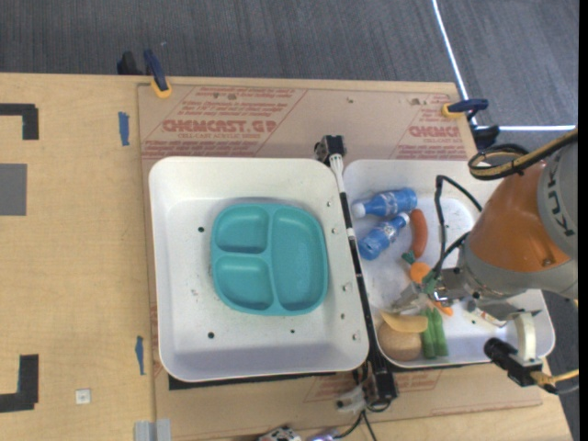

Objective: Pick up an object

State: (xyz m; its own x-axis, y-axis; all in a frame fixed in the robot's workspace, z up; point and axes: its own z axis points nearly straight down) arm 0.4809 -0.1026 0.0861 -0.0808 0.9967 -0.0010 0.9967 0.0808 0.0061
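Two blue bottles [383, 219], a carrot [419, 231] and other toy food [415, 329] lie in the right bin [459, 352].

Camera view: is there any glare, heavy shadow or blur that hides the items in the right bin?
Camera view: lighting is even and soft, with no strong glare on the right bin; the blue bottles and carrot are sharp; the arm shades and partly covers the items near the gripper, so that spot is hard to read.
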